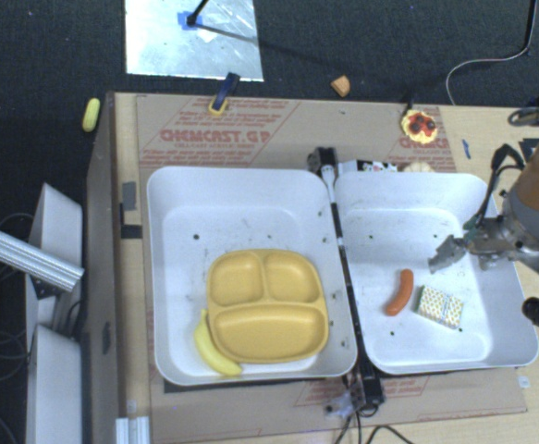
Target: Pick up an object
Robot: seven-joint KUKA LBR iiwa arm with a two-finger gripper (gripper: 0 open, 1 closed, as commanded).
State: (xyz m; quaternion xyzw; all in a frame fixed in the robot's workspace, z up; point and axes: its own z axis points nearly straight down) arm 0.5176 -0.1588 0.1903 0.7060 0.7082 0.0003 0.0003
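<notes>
The gripper (447, 252) hovers over the right bin (380, 202), fingers seemingly narrow and holding nothing. The sausage (399, 292) lies just down-left of them, long axis tilted near-upright, patterned packet (441, 307) beside it.

Smooth, matt white plastic is seen in both bins (251, 188). The yellow tray (267, 303) looks plastic, the bench (287, 128) printed cardboard.

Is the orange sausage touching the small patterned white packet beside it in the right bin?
Apart. The camera view shows white bin floor between the orange sausage and the patterned white packet.
</notes>
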